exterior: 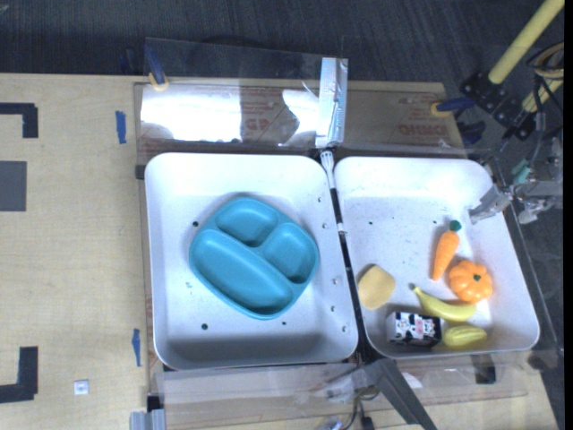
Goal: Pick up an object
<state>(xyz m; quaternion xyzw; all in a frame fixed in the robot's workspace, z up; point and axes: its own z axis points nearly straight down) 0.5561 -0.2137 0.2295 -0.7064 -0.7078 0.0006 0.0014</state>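
Can't tell if your gripper [491, 206] is spread or pinching; just below it one carrot [444, 253], one pumpkin [470, 280], one banana [445, 305].

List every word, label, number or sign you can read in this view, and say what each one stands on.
No text here can be read with certainty.
Faint reddish print on the brown cardboard panel behind the bins: too blurred to read.
Reddish print behind the clear plastic sheet: washed out by glare, unreadable.
Small black-and-white patterned carton in the right white bin: markings too small to read.
Small white square tag on the wooden bench: too small to read.
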